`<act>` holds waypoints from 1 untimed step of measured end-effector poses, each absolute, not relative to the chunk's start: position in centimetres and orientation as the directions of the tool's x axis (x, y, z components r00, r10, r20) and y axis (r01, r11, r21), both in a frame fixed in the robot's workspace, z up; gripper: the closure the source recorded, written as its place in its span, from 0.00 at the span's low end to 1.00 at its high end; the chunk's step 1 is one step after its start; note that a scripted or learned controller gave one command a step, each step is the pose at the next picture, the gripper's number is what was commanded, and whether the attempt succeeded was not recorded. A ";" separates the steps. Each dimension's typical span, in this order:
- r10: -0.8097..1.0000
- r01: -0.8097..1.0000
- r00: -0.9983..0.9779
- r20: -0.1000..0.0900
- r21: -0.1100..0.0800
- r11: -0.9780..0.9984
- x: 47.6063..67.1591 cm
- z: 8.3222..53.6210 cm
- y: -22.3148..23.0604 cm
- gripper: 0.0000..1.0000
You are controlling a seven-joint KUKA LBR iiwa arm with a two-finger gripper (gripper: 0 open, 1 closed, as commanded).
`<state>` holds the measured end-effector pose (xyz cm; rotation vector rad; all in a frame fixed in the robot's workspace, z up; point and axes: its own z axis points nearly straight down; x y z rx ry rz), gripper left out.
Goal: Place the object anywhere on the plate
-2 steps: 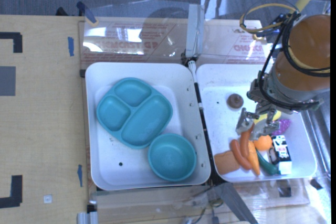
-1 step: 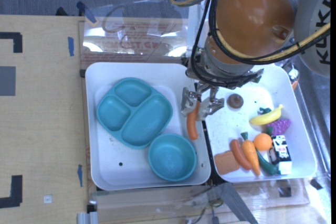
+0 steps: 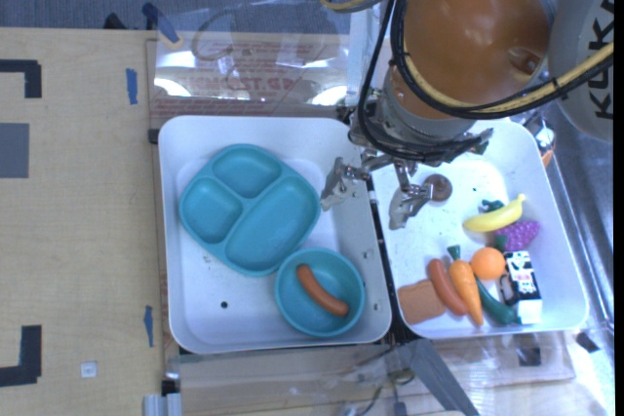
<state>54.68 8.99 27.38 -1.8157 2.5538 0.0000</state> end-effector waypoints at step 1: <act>-0.818 -0.818 -0.575 -0.003 0.002 0.575 58.9 18.0 13.2 0.00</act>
